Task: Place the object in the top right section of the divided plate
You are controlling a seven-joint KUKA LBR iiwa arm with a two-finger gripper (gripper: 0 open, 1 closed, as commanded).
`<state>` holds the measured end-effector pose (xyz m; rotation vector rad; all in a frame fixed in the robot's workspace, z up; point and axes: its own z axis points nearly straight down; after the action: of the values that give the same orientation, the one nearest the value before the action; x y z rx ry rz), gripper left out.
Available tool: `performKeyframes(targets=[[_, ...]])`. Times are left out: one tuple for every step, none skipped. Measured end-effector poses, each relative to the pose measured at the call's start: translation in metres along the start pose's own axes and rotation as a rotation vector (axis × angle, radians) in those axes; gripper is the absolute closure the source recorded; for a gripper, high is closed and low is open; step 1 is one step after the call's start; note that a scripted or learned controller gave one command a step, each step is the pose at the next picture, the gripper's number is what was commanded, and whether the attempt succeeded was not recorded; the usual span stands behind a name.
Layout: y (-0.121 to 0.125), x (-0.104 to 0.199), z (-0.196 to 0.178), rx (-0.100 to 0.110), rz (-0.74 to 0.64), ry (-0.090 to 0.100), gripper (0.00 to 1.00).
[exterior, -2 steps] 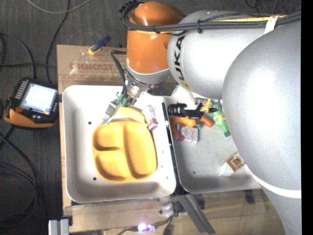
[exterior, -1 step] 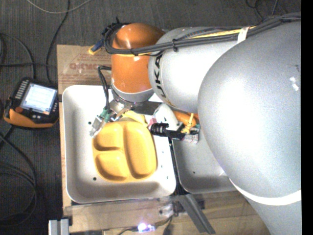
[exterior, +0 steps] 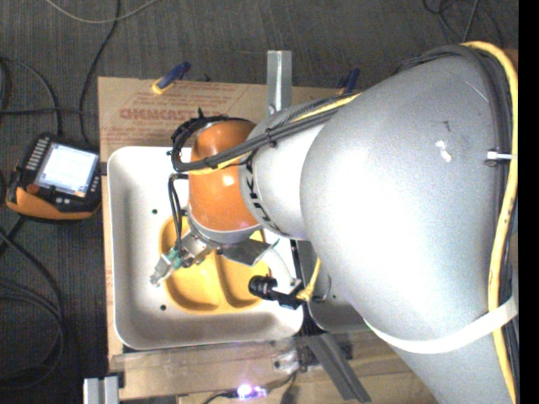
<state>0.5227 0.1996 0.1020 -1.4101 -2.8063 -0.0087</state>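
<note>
A yellow divided plate (exterior: pixel 202 289) lies in the left white bin (exterior: pixel 135 225), mostly covered by the arm. My gripper (exterior: pixel 164 269) hangs low over the plate's left part, pointing down and to the left. A small greenish bit (exterior: pixel 174 257) shows right at the gripper; I cannot tell whether it is a held object or part of the tool. The orange wrist band (exterior: pixel 219 179) sits above the plate's upper half and hides the sections there.
The big grey arm (exterior: pixel 396 209) covers the right bin and the right half of the view. A teach pendant (exterior: pixel 57 179) lies on the floor to the left. Cardboard (exterior: pixel 168 112) sits under the bin's far side.
</note>
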Motion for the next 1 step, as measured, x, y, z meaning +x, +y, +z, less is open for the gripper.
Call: performKeyframes(targets=[[-0.0114, 0.0280, 0.0048, -0.042, 0.209, -0.014, 0.00]])
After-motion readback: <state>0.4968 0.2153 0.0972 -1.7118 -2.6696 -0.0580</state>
